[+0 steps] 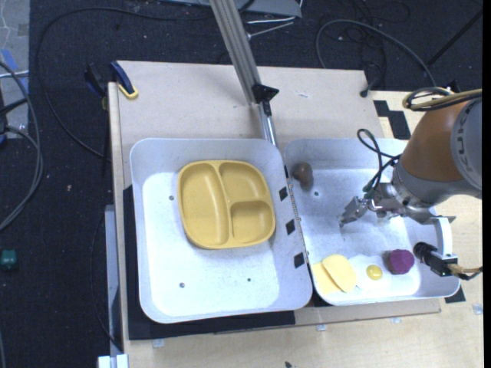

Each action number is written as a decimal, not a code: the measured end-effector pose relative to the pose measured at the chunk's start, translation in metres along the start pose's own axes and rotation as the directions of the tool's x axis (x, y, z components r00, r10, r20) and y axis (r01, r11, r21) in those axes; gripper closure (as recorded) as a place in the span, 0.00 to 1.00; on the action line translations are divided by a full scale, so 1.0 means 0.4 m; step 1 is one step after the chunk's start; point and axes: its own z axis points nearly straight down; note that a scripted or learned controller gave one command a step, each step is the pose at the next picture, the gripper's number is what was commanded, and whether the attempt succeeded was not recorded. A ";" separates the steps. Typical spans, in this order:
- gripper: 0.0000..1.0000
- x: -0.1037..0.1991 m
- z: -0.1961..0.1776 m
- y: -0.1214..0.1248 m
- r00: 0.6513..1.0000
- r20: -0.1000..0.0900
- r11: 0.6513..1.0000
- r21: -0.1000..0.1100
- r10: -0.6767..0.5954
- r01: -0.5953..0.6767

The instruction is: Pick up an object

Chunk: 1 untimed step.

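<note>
— Down at the front of the right bin (pixel 322 181) we had the pale yellow slab (pixel 335 273) lying flat, and just beside it a small yellow ball (pixel 374 272).

— And next along, we spotted the purple ball (pixel 399 261), near the bin's front right corner, apart from the yellow one.

— We saw the gripper (pixel 352 212) low over the middle of that same bin, reaching in from the right, well clear of all three pieces.

— Were its fingers together or apart?

— We could not tell; they were too small and dark against the white floor. Nothing showed between them.

— Up at the back of that bin, close to the dividing wall, we noted a brown lump (pixel 304 174), sitting alone.

— Across in the left bin (pixel 153 228) we had the yellow divided plate (pixel 226 204), three compartments, lying flat toward the back.

— And behind the gripper we watched the arm (pixel 437 156), orange band showing, hanging over the right bin's far side.
</note>
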 end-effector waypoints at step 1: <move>1.00 -0.002 -0.035 0.003 1.000 0.002 1.000 -0.006 0.001 -0.001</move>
